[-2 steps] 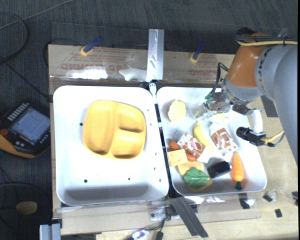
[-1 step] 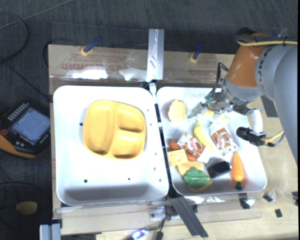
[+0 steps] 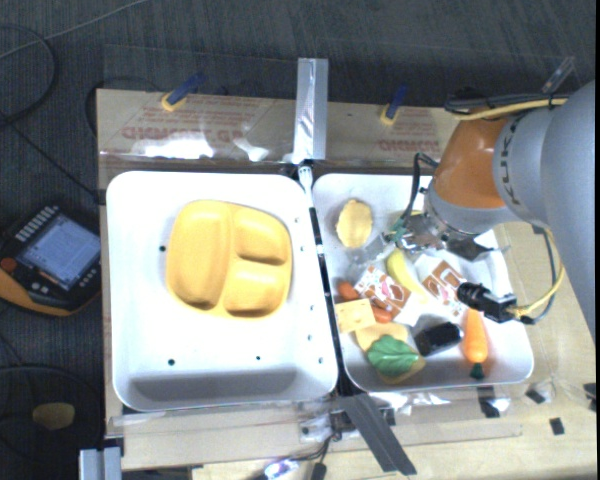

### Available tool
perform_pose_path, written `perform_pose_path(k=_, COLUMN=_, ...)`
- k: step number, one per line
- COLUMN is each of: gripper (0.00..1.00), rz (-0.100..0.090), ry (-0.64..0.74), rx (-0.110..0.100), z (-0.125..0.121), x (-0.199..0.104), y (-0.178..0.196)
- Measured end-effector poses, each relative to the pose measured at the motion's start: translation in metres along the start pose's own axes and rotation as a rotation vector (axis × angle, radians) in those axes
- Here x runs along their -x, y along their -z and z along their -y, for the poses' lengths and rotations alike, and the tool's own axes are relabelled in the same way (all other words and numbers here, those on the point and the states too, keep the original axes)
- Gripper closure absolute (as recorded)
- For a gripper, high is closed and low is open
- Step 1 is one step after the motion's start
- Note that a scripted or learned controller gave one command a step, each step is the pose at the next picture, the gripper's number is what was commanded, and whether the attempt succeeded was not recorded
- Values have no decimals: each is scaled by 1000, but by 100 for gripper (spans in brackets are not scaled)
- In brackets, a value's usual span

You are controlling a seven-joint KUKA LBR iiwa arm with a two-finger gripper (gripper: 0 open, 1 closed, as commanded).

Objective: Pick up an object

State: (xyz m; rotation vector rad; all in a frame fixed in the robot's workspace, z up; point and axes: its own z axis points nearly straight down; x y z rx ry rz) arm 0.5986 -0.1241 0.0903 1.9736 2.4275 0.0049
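The grey arm with its orange band [image 3: 477, 163] reaches in from the right, wrist bent down over the right white bin [image 3: 517, 368]. The gripper [image 3: 412, 236] dips among the clutter; its grip state — cannot tell. Just left sits a pale yellow rounded toy [image 3: 353, 222]; below, a yellow banana-shaped piece [image 3: 400, 271].

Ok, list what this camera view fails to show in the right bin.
- Gripper: the arm's orange-banded wrist covers it, so its finger state is unreadable.
- Right bin: its upper right part lies under the arm.
- Printed packets: the print is too small to read.
- Black object: too dark to identify.
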Motion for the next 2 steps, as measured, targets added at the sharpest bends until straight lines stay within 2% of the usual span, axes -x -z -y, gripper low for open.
perform_pose_path(k=1, gripper=100, rz=-4, ry=1, rx=3, z=-2, x=-1, y=11)
perform_pose_path(k=2, gripper=100, rz=-7, ry=67, rx=-11, z=-84, x=-61, y=93)
